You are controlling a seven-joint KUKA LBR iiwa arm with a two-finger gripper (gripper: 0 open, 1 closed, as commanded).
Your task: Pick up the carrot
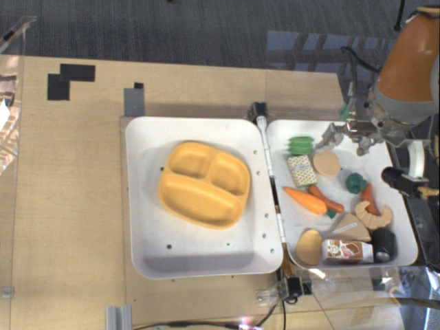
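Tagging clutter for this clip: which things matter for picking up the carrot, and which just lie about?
Job:
carrot
hand
right bin

Lying about:
yellow plate
left bin
green toy
patterned box
bottle
croissant

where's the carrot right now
The carrot lies in the right bin, near its left-centre, just below the patterned packet and left of the small green toy.

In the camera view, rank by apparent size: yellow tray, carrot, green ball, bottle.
1. Yellow tray, by far the largest.
2. Bottle and carrot: about alike in length, the bottle thicker; too close to rank.
3. Green ball, smallest.
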